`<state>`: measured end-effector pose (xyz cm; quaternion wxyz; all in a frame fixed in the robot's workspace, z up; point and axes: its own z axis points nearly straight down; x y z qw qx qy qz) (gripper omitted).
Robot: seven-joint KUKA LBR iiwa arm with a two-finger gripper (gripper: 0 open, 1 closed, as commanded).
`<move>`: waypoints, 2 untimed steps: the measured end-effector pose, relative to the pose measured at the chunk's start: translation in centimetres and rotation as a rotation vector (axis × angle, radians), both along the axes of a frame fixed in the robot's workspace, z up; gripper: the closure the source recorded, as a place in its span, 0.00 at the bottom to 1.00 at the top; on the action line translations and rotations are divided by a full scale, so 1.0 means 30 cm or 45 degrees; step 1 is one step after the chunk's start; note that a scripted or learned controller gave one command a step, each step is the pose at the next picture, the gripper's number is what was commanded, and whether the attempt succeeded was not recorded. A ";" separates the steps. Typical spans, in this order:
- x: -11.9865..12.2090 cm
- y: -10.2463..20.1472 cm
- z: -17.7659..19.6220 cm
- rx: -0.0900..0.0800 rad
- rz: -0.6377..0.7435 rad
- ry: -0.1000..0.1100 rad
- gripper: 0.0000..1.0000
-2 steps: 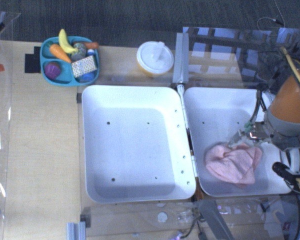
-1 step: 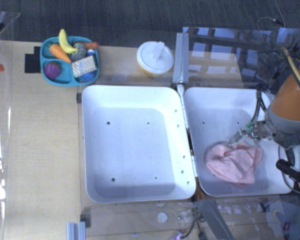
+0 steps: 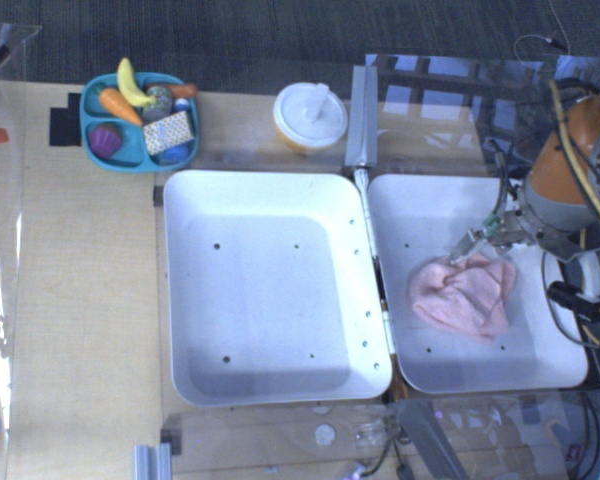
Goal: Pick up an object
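1. Pink cloth (image 3: 463, 296) — crumpled, in the right bin (image 3: 420, 363), towards its right edge.
2. End effector (image 3: 477, 239) — low over the cloth's upper edge; finger state impossible to tell, no grip visible.
3. Left bin (image 3: 270, 288) — alongside, touching.
4. Blue toy-food tray (image 3: 138, 120), white lidded cup (image 3: 310, 116) — along the worktop's far edge.

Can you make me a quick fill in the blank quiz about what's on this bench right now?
1. The pink cloth lies in the ____ bin.
2. The gripper sits at the cloth's ____ edge.
3. The blue tray holds a yellow ____.
4. The round container has a ____ lid.

Missing words: right; upper; banana; white
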<state>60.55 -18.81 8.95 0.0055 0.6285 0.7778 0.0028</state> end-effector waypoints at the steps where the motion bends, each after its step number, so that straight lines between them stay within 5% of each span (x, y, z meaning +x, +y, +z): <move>1: -0.125 0.251 0.003 0.003 0.065 -0.001 0.00; 2: -0.276 0.117 0.003 -0.001 0.003 -0.003 0.00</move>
